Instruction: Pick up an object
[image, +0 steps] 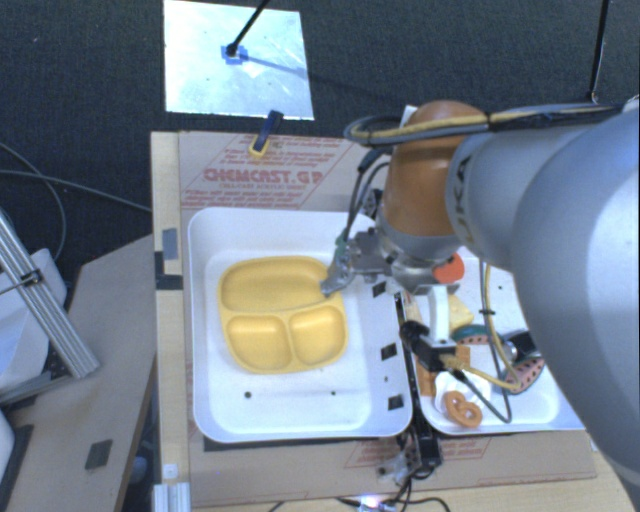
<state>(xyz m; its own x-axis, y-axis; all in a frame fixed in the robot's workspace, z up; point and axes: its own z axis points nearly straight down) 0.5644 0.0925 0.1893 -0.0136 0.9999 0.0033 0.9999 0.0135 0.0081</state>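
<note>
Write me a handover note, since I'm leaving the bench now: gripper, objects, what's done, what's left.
Gripper: at the right rim of the yellow divided plate in the left bin; whether it is open or shut cannot be read.
Objects: a pretzel and other small items partly hidden by the arm lie in the right bin.
Done: no lift visible.
Left: confirm a grasp, then raise one object.

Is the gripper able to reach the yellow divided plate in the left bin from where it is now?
Probably yes. The gripper hangs at the right rim of the yellow divided plate, and nothing lies between them in the left bin.
</note>
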